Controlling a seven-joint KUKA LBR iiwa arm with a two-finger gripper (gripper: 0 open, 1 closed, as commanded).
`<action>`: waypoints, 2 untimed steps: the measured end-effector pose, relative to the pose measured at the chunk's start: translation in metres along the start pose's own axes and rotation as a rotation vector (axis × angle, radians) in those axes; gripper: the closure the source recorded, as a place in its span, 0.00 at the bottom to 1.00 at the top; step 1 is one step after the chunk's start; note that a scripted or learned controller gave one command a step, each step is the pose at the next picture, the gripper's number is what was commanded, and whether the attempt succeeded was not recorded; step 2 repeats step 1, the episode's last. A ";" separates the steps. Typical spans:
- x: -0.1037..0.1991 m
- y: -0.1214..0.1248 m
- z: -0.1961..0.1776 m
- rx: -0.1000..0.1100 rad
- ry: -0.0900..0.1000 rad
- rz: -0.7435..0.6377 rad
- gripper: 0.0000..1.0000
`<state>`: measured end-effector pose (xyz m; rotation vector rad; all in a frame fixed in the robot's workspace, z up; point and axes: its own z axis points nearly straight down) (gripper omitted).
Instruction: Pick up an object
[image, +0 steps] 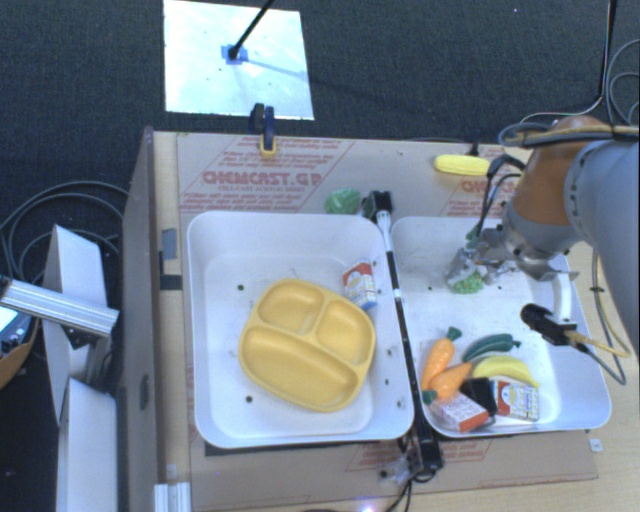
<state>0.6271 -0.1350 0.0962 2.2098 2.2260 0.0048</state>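
one green object (466, 284) in the right bin (590, 400), directly beneath the jaws, their opening impossible to tell

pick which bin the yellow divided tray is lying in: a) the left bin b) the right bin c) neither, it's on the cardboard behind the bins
a: the yellow divided tray lies flat on the floor of the left bin, while the right bin holds the carrots, banana and small cartons.
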 end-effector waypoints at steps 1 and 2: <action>0.082 -0.064 -0.093 0.003 0.005 -0.003 1.00; 0.082 -0.064 -0.093 0.003 0.005 -0.003 1.00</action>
